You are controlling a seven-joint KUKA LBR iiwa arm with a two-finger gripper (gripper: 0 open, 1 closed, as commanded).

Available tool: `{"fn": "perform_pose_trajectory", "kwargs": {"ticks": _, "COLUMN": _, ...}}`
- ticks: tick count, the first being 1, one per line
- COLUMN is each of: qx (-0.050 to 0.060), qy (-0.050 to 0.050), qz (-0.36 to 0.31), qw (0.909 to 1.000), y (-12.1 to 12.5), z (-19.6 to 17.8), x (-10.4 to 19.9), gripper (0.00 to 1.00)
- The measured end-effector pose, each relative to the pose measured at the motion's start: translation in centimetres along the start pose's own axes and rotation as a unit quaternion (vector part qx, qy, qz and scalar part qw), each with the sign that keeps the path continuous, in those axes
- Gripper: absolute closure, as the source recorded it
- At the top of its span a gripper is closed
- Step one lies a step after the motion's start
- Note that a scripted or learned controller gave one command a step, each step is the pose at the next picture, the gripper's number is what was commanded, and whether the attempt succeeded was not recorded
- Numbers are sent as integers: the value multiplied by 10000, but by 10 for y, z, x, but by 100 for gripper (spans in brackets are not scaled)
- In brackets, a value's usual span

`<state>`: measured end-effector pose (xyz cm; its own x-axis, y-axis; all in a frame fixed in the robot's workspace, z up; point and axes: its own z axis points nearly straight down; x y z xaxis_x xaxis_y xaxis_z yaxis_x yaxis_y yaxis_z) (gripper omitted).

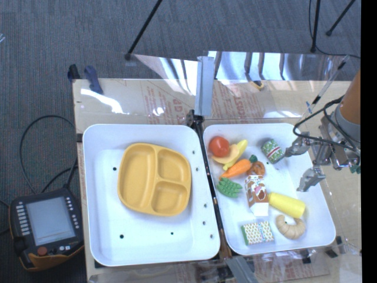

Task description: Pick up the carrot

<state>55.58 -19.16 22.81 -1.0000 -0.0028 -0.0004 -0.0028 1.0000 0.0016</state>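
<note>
Two bins: two shallow white bins lie side by side on the surface (147,102), the left bin (100,217) and the right bin (321,217).
Left bin: it carries a yellow divided plate (155,178) with three compartments, lying a little turned.
Carrot: the orange carrot (237,168) with a green end lies in the right bin, in the upper left part, pointing at a slant. It lies just under the banana and just above the green leafy piece.
Neighbours of the carrot: a red tomato (219,145) and a yellow banana (235,154) are touching each other above it; a green leafy piece (230,187) is below it; a brown round thing (257,168) is just beside its green end.
Other things in the right bin: a small green can (272,150), a white and red carton (257,196), a yellow block (287,205), a croissant (291,226) and a checked green packet (257,233).
Arm: it reaches in from the right edge, above the right side of the right bin.
Pincer: the pincer (301,167) is released, its two fingers spread apart, with nothing between them. It is well apart from the carrot, to the right of the green can.
</note>
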Motion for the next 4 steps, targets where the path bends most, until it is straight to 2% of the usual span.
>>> {"fn": "perform_pose_trajectory", "kwargs": {"ticks": 1, "qx": -2, "qy": -15, "qz": -13, "qw": 10000, "y": 2, "z": -10, "x": -2, "gripper": 100}}
{"fn": "perform_pose_trajectory", "kwargs": {"ticks": 2, "qx": 42, "qy": -109, "qz": 295, "qw": 9995, "y": -19, "z": -200, "x": 17, "gripper": 100}}
{"fn": "perform_pose_trajectory", "kwargs": {"ticks": 3, "qx": 24, "qy": -44, "qz": -1063, "qw": 9943, "y": -20, "z": -263, "x": 66, "gripper": 100}}
{"fn": "perform_pose_trajectory", "kwargs": {"ticks": 4, "qx": 6, "qy": -17, "qz": -2781, "qw": 9606, "y": -19, "z": -260, "x": 64, "gripper": 100}}
